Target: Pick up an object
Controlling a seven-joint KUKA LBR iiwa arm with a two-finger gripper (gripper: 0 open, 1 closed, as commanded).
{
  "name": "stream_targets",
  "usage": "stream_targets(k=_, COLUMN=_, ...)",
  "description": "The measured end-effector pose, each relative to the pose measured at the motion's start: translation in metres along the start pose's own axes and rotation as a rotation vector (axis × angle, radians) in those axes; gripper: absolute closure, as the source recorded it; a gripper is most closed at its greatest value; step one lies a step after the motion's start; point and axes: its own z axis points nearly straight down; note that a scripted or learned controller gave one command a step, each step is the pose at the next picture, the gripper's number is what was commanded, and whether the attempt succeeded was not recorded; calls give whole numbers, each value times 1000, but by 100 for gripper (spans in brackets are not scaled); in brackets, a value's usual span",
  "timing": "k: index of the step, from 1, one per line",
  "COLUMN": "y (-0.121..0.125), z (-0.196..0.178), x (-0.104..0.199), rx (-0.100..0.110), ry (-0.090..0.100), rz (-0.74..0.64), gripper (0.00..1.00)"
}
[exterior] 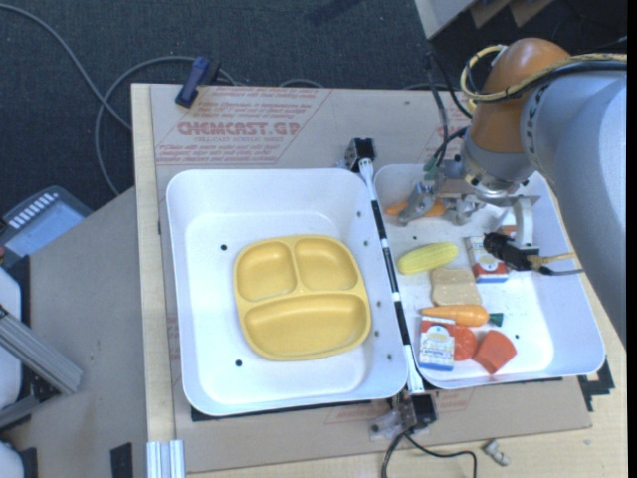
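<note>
My left bin [189,217] held a yellow divided tray [299,297], with bare floor around it. The right bin [572,352] was crowded. There the corn [427,258] lay near the dividing wall, long axis roughly left-right; the carrot [454,315] lay likewise below it. My claw [438,199] hung at the bin's far-left corner; whether apart or together I couldn't tell.
</note>
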Motion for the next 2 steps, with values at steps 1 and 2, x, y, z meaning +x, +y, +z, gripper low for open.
stream_targets(k=1, y=0, z=0, x=0, rx=0, ry=0, rz=0, gripper=0)
stream_targets(k=2, y=0, z=-1, x=2, rx=-1, ry=-3, rz=2, gripper=0)
